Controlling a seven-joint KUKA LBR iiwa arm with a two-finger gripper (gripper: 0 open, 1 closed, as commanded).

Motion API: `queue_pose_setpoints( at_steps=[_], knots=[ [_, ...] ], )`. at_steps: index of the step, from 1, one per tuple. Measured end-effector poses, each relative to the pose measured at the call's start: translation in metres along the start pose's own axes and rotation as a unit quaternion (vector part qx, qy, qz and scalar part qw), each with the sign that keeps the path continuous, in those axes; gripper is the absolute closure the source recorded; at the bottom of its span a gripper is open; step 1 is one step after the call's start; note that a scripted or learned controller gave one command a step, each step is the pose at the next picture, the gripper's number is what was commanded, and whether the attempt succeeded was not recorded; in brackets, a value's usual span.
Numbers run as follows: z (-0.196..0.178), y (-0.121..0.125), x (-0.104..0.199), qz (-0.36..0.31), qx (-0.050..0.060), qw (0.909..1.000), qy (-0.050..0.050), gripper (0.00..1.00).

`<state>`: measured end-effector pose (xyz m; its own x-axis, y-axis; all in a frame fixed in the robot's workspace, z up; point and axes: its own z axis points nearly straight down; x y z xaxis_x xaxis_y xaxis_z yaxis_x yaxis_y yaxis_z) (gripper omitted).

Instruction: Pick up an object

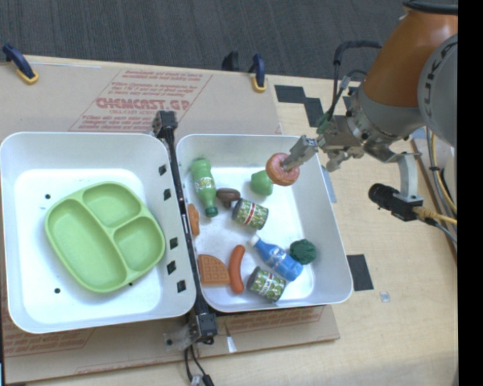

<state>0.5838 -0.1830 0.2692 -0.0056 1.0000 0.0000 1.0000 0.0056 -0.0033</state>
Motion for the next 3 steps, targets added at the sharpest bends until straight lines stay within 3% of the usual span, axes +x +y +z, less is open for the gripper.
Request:
queue_pose_setpoints(
  at_steps=[1,2,3],
  knots=[
    [0.145,0.012,0.021,0.001,0.000,1.0000,0.001,0.00],
    [0.175,-0.099,0.051,-0.001,-0.003,1.0000,0.001,0.00],
    [0.163,-0.097,0.053,-0.006,-0.004,1.0000,0.003,1.00]
  ],
)
